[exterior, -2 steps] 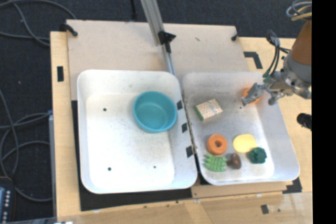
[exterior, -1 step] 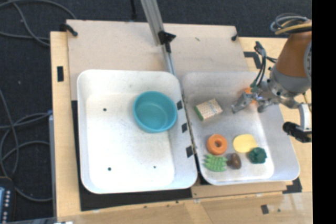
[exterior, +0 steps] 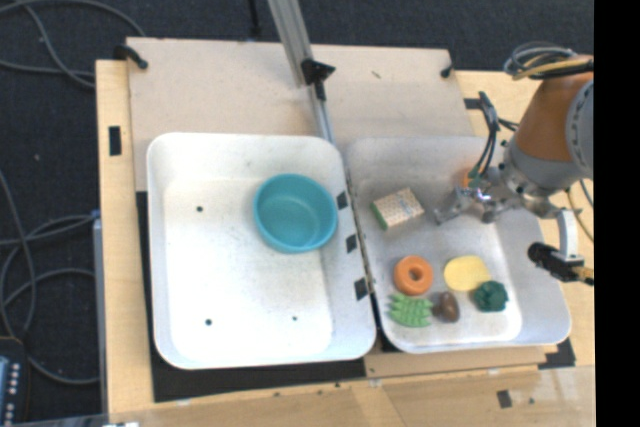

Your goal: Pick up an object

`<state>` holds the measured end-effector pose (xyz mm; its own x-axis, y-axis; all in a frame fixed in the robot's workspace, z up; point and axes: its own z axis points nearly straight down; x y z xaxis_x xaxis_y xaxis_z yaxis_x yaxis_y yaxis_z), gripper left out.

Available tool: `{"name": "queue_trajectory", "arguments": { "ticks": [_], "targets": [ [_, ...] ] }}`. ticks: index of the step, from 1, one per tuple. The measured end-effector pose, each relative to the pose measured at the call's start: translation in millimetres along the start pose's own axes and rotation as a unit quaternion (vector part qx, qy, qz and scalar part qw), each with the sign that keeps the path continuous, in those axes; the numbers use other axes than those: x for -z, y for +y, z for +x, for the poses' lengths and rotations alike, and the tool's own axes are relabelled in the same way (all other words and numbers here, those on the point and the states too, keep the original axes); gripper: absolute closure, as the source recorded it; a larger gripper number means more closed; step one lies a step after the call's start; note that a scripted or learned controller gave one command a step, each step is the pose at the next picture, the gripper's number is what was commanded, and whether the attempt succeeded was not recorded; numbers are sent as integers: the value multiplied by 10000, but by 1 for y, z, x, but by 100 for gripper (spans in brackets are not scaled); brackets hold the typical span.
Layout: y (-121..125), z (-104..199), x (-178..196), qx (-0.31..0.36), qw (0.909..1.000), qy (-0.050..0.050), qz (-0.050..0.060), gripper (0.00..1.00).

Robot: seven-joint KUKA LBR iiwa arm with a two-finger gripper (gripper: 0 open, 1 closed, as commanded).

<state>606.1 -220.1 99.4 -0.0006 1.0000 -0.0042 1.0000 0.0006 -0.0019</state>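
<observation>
2 bins (exterior: 180, 215). 1 blue bowl (exterior: 295, 212). 1 block (exterior: 397, 208), 1 orange ring (exterior: 413, 275), 1 yellow piece (exterior: 467, 272), 2 green items (exterior: 409, 311), 1 brown item (exterior: 447, 307).

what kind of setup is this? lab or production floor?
Most likely a research lab grasping rig, not production: two white bins on a plywood bench, toy-like items such as an orange ring and a blue bowl, and loose cables on dark carpet.
</observation>
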Motion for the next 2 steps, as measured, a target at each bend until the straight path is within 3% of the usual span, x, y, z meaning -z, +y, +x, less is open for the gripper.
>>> {"name": "queue_trajectory", "arguments": {
  "ticks": [1, 2],
  "targets": [
    [2, -1, 14, 7, 10000, -6, -33, 100],
    [6, -4, 78, 14, 10000, 12, -49, 100]
  ]
}}
